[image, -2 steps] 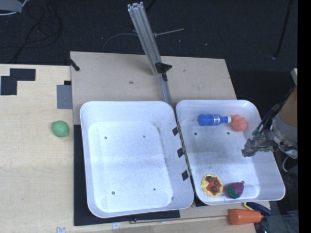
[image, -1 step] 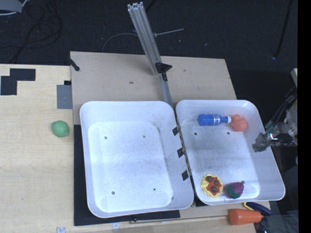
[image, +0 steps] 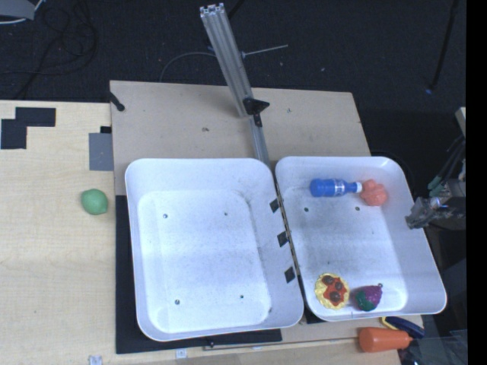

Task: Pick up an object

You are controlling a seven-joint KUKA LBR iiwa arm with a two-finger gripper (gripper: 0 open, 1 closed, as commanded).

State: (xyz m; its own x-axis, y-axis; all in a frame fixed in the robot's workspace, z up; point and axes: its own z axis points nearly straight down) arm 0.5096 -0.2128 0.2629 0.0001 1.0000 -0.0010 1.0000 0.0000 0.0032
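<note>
Two white bins sit side by side on the worktop (image: 46,234), and they are the biggest things I have on screen. The right bin (image: 420,258) lies just beside the fingers (image: 431,210), which hang past its outer rim. The left bin (image: 135,204) is well apart from them, on the far side. A metal rail (image: 227,52) slants away behind both bins, far from the fingers and out of reach.

The arm's end is dark and small at this angle. I cannot tell whether the fingers are spread or pressed together, and I see nothing between them.

The pickable things are all in the right bin. Nearest the fingers is an orange lump (image: 374,194), touching the cap end of a blue bottle (image: 332,187) that lies flat just beyond it. I judge the bottle rests on its side because it rolled until the lump stopped it. Toward the front corner, a yellow toy (image: 332,291) and a purple toy (image: 367,297) sit close together, apart from the fingers.

An orange tool (image: 385,339) lies outside the bin's front rim. A green ball (image: 94,201) rests on the worktop, farthest from the fingers.

I judge the pick has not started. The lump looks like the shortest reach.
</note>
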